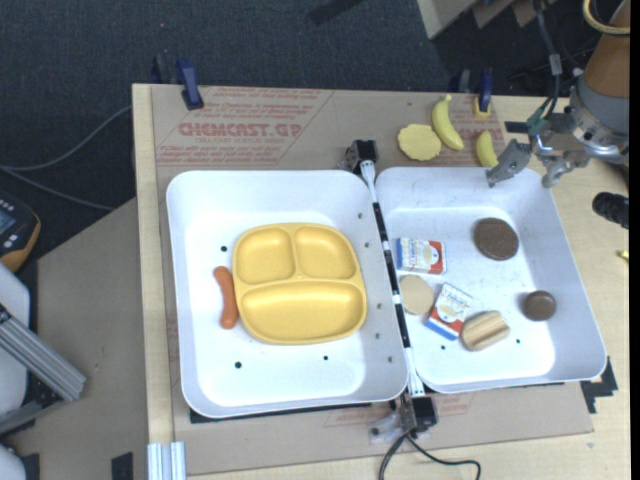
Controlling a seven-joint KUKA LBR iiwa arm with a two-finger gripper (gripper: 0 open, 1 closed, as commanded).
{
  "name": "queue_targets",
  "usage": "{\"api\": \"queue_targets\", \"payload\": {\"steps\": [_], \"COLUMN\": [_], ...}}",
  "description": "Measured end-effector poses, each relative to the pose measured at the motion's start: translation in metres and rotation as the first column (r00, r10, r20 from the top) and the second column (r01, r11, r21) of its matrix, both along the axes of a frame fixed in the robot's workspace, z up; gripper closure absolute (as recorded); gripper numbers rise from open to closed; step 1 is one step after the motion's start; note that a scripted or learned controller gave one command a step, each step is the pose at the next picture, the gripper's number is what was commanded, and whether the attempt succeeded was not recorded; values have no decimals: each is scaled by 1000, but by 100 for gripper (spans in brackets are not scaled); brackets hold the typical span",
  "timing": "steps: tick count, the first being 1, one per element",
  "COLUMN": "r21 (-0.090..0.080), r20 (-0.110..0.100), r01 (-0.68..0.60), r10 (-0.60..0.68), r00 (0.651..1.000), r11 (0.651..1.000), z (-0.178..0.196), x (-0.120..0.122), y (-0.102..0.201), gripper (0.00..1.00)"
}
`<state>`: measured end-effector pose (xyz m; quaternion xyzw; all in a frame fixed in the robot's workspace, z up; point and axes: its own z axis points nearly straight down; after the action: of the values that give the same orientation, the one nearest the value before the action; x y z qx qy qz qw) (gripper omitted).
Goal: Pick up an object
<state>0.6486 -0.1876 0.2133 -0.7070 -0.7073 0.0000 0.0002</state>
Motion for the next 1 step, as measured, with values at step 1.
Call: {"api": "queue_targets", "payload": {"steps": [1], "r21": [-2], "r20": [-2], "r01": [3], "r10": [-3], "r00": [1000], "r11": [1000], "z": [-58], "x": [17], "y": [-38], "gripper": [0]}}
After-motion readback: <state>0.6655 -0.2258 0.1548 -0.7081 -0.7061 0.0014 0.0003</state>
